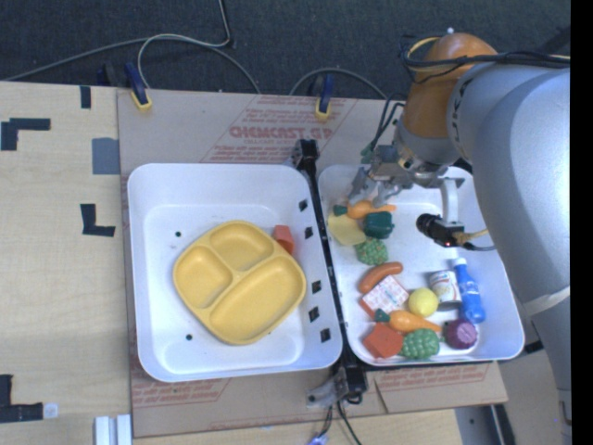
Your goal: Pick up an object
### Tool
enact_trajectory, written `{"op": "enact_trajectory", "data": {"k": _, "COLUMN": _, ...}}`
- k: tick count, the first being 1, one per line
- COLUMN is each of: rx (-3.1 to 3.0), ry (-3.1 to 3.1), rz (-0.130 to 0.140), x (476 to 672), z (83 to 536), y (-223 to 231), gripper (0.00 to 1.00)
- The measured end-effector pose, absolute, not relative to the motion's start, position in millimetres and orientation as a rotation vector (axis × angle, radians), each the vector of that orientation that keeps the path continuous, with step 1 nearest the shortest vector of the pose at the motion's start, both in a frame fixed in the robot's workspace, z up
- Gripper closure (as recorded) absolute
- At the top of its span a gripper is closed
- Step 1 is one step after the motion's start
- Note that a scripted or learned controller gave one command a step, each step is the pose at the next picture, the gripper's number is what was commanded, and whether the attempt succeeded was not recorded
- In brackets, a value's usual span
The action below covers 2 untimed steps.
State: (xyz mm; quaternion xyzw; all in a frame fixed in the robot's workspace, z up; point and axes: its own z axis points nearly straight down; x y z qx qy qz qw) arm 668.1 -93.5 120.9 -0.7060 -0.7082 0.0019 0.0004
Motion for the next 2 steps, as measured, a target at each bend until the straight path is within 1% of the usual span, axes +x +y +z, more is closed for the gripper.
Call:
{"op": "enact_trajectory", "data": {"k": 1, "rx": -2.218, "ry": -2.223, "rz": 0.0, "x": 625.2, "z": 183.7, "y": -52.1, "gripper": 1.0}}
{"op": "enact_trajectory", "data": {"k": 2, "rx": -2.218, "ry": -2.222, "rz": 0.002, "x": 616.5, "z": 183.0, "y": -14.1, "gripper": 1.0}}
